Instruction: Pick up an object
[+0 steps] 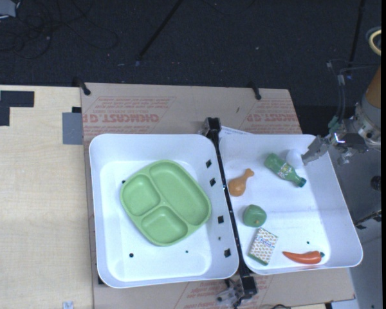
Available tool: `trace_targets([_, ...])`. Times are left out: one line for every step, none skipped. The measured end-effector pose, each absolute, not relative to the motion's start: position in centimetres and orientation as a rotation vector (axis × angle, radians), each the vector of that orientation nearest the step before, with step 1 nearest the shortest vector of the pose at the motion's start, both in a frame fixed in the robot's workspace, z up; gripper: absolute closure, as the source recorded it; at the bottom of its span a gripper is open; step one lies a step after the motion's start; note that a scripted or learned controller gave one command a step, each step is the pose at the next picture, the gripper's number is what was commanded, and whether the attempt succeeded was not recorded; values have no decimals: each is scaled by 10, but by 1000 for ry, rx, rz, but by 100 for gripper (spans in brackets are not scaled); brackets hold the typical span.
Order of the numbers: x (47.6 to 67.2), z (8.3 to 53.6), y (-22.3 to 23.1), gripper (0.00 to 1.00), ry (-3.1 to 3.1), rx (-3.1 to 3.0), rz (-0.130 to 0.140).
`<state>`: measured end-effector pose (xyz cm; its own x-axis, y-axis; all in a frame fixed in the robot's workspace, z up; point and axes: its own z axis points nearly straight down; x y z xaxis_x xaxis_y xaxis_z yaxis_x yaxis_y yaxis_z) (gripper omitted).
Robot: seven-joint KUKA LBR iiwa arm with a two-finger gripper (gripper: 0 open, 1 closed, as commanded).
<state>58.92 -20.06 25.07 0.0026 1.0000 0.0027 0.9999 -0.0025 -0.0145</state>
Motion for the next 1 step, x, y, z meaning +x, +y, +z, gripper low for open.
trace_targets([591,259,-200,0,-2221,-2221,1])
